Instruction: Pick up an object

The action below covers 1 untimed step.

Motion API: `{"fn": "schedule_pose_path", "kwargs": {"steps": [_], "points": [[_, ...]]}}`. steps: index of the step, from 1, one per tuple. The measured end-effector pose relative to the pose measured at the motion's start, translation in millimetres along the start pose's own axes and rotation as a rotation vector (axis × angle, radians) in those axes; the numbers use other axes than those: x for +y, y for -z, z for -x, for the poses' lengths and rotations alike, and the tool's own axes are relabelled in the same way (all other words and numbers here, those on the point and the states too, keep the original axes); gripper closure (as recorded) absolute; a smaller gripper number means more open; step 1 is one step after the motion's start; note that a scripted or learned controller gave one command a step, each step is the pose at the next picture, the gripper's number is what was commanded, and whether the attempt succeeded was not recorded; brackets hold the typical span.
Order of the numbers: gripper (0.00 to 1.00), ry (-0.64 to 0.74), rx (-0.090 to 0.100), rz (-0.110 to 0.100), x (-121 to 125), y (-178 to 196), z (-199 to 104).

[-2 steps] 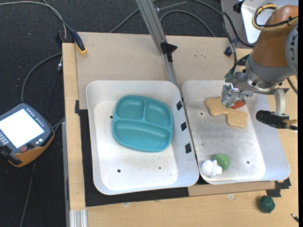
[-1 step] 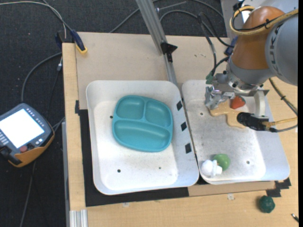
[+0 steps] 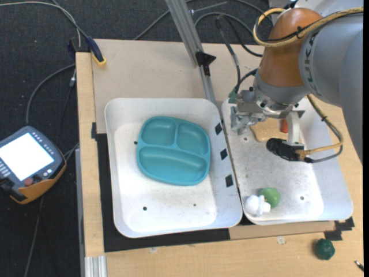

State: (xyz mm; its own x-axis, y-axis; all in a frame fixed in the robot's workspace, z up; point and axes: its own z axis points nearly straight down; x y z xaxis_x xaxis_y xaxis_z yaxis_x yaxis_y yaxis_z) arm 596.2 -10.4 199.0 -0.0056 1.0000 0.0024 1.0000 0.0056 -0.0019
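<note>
While the grey two-finger gripper (image 3: 241,122) hangs low at the right-hand white bin's (image 3: 300,209) far left corner, I cannot tell its finger state.

A flat tan piece (image 3: 262,133) lies just beside it; descend squarely, minding the bin wall. Open floor separates it from the green-and-white toy (image 3: 263,200).

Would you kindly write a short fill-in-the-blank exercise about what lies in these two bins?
1. The teal divided plate lies in the ____ bin.
2. The plate has ____ compartments.
3. The green and white toy lies in the right bin, near its ____ edge.
4. The gripper hangs over the ____ bin.

Missing words: left; three; front; right
</note>
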Motion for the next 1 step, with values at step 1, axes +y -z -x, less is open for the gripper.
{"fn": "schedule_pose_path", "kwargs": {"steps": [1], "points": [[1.00, 0.000, 0.000, 0.005, 8.7, 17.1, -50.5]]}}
